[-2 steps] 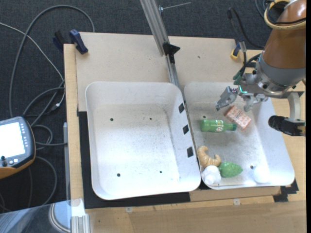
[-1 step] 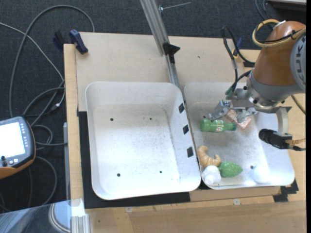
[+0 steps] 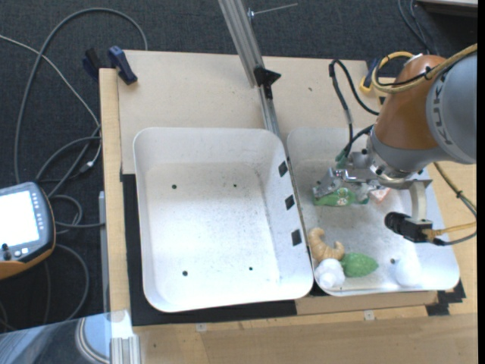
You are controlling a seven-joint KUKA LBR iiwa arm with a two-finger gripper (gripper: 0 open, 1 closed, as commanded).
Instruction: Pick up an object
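Observation:
My gripper [image 3: 342, 182] is low in the right bin [image 3: 443, 260], near its left-centre, under the grey arm with the orange band [image 3: 402, 120]. Directly below and in front of it lies a flat green object with a pale patch [image 3: 332, 199], touching or almost touching the gripper's tip. A small pink-red item [image 3: 380, 195] peeks out just right of the gripper. Toward the bin's front lie a tan curved piece [image 3: 324, 243], a white round object [image 3: 330, 272], a green fuzzy lump [image 3: 360, 264] and a pale white object [image 3: 410, 272].
The left bin [image 3: 204, 218] sits alongside, its right wall against the right bin. A slanted metal rail [image 3: 241, 32] runs from the top down to the bins' seam. A black connector with cable [image 3: 405, 224] hangs over the right bin. A blue clamp [image 3: 121, 63] sits at the bench's far left corner.

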